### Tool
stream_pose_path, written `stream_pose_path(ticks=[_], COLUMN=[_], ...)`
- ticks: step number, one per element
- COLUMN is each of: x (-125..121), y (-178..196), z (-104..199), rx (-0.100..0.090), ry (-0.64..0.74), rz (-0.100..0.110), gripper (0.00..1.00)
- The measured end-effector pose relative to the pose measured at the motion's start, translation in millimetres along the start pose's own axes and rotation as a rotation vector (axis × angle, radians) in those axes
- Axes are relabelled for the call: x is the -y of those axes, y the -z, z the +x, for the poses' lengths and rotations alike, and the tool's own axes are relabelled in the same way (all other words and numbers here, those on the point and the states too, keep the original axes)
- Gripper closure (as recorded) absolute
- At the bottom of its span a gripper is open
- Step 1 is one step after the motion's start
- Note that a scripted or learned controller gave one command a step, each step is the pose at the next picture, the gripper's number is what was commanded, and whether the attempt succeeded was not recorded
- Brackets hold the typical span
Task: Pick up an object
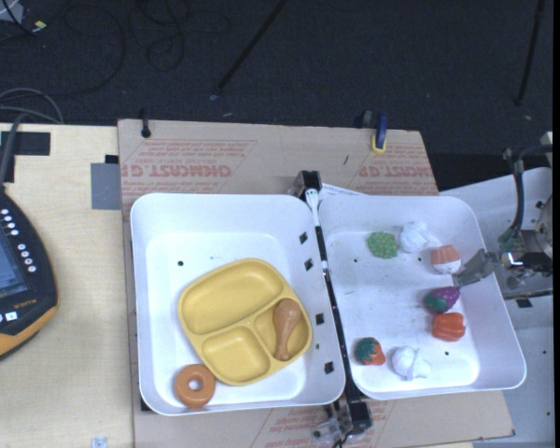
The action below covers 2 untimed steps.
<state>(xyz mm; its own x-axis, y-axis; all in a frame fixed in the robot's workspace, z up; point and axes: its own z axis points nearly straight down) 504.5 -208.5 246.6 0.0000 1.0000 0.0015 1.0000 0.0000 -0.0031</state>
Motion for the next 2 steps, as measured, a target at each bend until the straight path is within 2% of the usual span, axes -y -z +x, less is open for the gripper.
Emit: stream_pose_path(ticks=[1,2], x=[31.7,13.3], y=[-161.7,-150.4], z=[-3.4,120.5], rx=[-0.003,-0.007], ry=[0.000,0.012], rz=[0.009,0.000], gripper=[0.00,0.00])
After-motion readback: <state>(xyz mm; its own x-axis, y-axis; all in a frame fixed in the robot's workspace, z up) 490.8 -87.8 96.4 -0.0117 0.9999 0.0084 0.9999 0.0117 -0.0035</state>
